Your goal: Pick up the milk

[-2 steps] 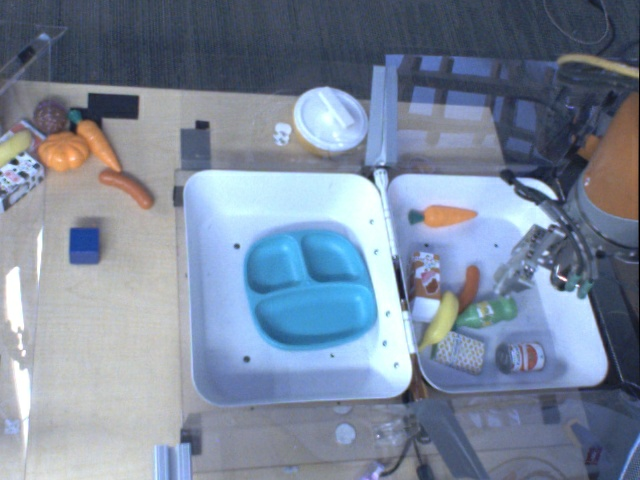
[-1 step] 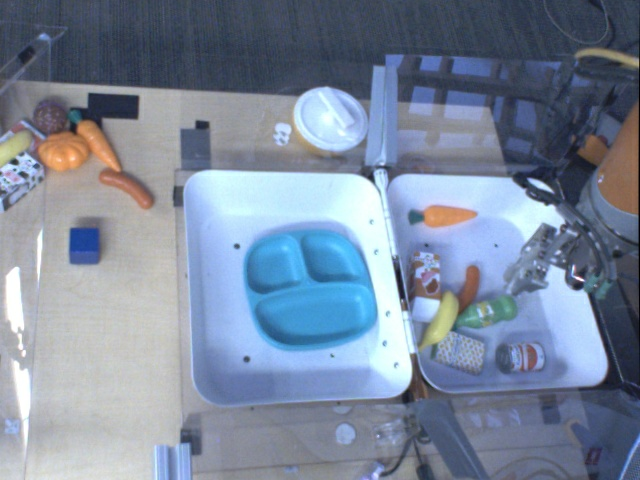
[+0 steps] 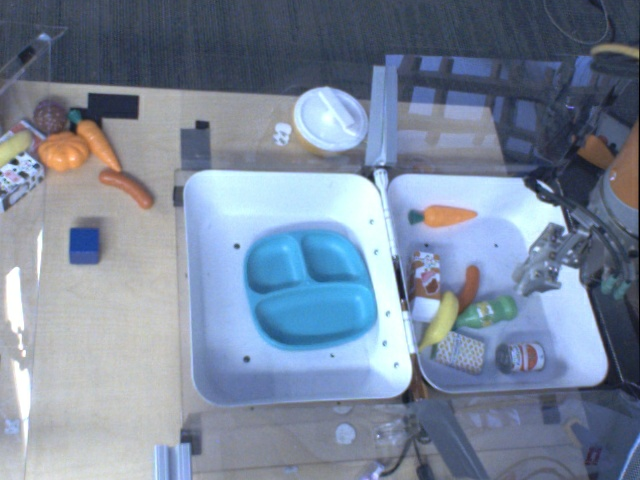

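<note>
A small white carton with a red-brown label, which I take for the milk (image 3: 425,274), stands at the left wall of the right bin (image 3: 500,236), just above a banana (image 3: 440,320). My gripper (image 3: 536,274) hangs over the right part of that bin, about a hand's width to the right of the carton and apart from it. Its fingers are spread open with nothing between them. A green bottle (image 3: 488,312) lies just below and left of the fingertips.
The right bin also holds a carrot (image 3: 443,215), a red sausage (image 3: 468,283), a checkered box (image 3: 460,351) and a can (image 3: 520,357). A blue divided plate (image 3: 311,286) fills the left bin. Toy food, a cow-spotted box (image 3: 20,179) and a blue cube (image 3: 85,245) lie on the bench at left.
</note>
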You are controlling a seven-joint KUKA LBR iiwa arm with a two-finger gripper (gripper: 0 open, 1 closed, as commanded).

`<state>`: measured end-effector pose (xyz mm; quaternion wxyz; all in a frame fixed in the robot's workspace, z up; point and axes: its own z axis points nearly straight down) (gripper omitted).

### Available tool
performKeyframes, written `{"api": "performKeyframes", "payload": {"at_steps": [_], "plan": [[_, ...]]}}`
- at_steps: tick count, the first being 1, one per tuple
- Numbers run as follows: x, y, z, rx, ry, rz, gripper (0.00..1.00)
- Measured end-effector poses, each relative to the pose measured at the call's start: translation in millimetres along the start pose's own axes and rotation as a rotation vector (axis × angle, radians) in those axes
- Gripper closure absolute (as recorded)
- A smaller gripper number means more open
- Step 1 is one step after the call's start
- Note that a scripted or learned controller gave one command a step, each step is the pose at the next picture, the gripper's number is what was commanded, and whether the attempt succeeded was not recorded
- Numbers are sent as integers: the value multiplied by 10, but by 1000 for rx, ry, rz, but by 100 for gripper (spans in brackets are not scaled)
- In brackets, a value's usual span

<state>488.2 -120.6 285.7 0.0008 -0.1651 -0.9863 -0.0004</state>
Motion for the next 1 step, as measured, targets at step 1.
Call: {"api": "performKeyframes", "payload": {"at_steps": [1], "plan": [[-79, -221, 35, 0, -2, -125, 100]]}}
